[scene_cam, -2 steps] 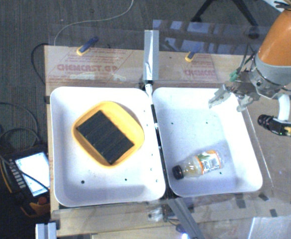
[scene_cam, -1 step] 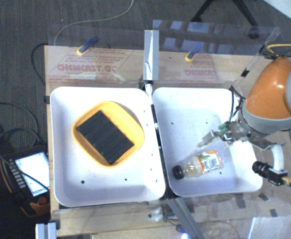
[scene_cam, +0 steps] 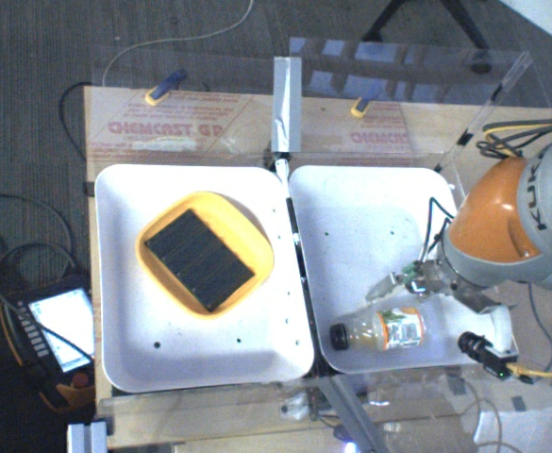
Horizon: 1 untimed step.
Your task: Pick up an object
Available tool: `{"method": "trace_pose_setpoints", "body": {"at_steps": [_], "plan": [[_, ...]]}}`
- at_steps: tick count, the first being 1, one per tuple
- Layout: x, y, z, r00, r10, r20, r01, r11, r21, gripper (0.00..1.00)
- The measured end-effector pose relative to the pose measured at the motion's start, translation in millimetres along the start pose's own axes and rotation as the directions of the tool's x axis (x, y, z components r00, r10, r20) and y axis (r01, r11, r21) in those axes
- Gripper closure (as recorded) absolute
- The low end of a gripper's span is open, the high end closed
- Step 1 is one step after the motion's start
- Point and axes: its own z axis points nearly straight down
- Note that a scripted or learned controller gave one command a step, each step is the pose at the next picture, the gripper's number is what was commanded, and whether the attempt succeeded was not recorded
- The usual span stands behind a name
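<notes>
Bench: two shallow white bins sit side by side, the left bin (scene_cam: 115,347) and the right bin (scene_cam: 351,206), their inner rims touching along a dark seam.

Arm: the grey arm with its orange band (scene_cam: 497,217) enters from the right and hangs over the right edge of the right bin.

Gripper: the gripper (scene_cam: 409,281) sits low in the right bin, near its right wall and just above the bottle. Finger state: cannot tell; the parts at the tip are small and blurred against the white floor.

Task object: a clear plastic bottle (scene_cam: 381,330) lies on its side along the front wall of the right bin, dark cap to the left, orange and white label round its middle. Nothing shows it gripped; it lies on the bin floor.

Left bin contents: a yellow dish (scene_cam: 158,229) rests near the middle, with a dark ribbed square pad (scene_cam: 200,259) lying in it, turned at an angle.

Obstructions: the bottle is close against the front wall of its bin; a black cable (scene_cam: 436,223) loops down from the arm just beside the gripper.

Surroundings: clear panels with blue and yellow clamps stand behind the bins; a handheld device with a lit screen (scene_cam: 60,324) lies on the carpet to the left; chair legs show at the top.
</notes>
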Motion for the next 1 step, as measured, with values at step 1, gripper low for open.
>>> {"method": "trace_pose_setpoints", "body": {"at_steps": [1], "plan": [[-22.2,46.2,1.3,0.983,0.184,0.0,-0.184,0.983,0.003,0.0]]}}
